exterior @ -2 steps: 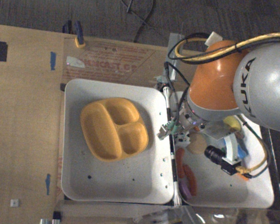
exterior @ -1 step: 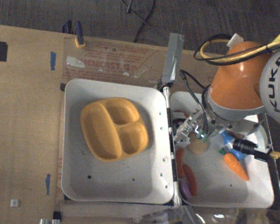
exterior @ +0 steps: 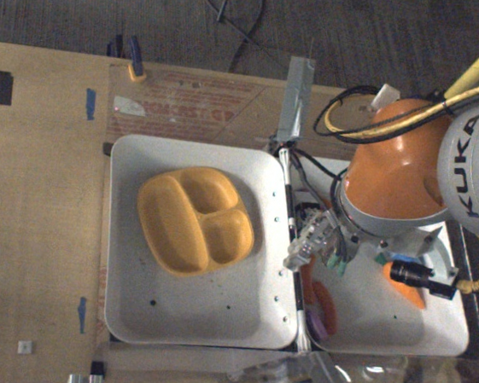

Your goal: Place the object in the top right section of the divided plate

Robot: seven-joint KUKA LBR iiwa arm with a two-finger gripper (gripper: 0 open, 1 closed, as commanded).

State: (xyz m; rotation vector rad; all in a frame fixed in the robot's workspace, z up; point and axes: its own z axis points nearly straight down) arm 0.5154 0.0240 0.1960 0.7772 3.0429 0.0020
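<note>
The arm (exterior: 396, 178) rises closest to the lens, its orange band bulking over the right bin (exterior: 430, 332) and hiding much of that bin's upper half. The left bin (exterior: 173, 320) lies beside it, the two rims meeting along a narrow seam. In the left bin sits the yellow divided plate (exterior: 167, 221), turned at a slant, with one long section on its left and two smaller ones on its right (the upper of those two is the target).

The gripper (exterior: 312, 244) hangs low at the seam, just on the right bin's side. Whether it is spread or pressed together I cannot tell from this angle, and nothing is visibly caught in it.

The loose things all lie in the right bin: an orange-red round piece (exterior: 323, 303) just below the gripper, a purple piece (exterior: 321, 326) touching it, and an orange item (exterior: 408, 293) further right, partly under the arm. Which one is the task's object I cannot say.

I judge this to be the pickup step, with nothing yet on the plate. The next move calls for a secure grasp in the right bin, then a lift high enough to clear both rims before crossing to the plate's upper right section.
</note>
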